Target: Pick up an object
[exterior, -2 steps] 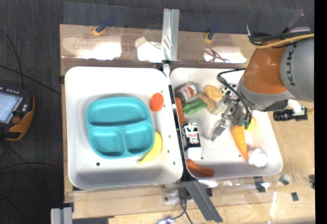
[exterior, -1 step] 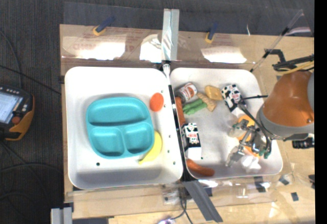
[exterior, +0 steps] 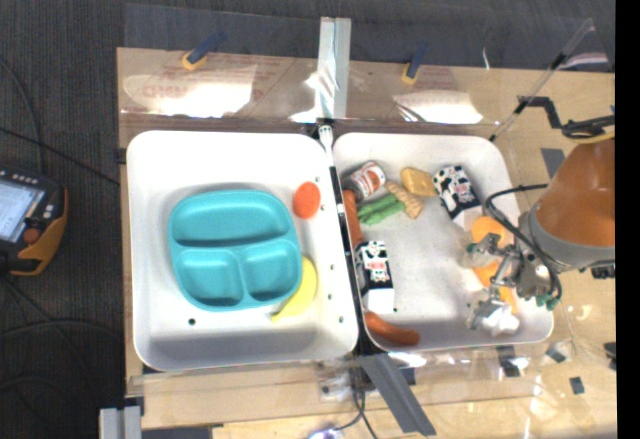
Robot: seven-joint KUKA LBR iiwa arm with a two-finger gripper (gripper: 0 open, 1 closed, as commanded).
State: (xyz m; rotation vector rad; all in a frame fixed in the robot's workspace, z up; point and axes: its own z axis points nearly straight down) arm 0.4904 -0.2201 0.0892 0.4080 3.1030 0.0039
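The worktop (exterior: 150,92) carries 2 shallow white bins side by side. In the left bin (exterior: 150,247) a teal divided tray (exterior: 236,245) with 3 compartments lies near the middle; a yellow banana (exterior: 300,293) lies against the tray's lower right corner, and a small orange ball (exterior: 306,198) sits just beside the tray's upper right corner, close to the bin's right wall. In the right bin (exterior: 430,272), near its top edge, lie a small can (exterior: 367,177), a tan pastry-like piece (exterior: 418,181) and a black-and-white cow-patterned carton (exterior: 454,189); a green piece, perhaps a toy vegetable, (exterior: 379,210) lies below the can. A reddish sausage (exterior: 350,215) lies along the bin's left wall, a second cow-patterned carton (exterior: 374,264) lies just below it, and another sausage (exterior: 391,330) lies at the bin's bottom left corner. An orange object (exterior: 484,230), partly hidden, sits near the right wall. The arm (exterior: 583,207) reaches in over the bin's right edge, and the end effector (exterior: 497,292) hangs low in the bottom right corner, touching or just above the orange object; whether it is released or clenched cannot be told, since its tips are blurred among cables.
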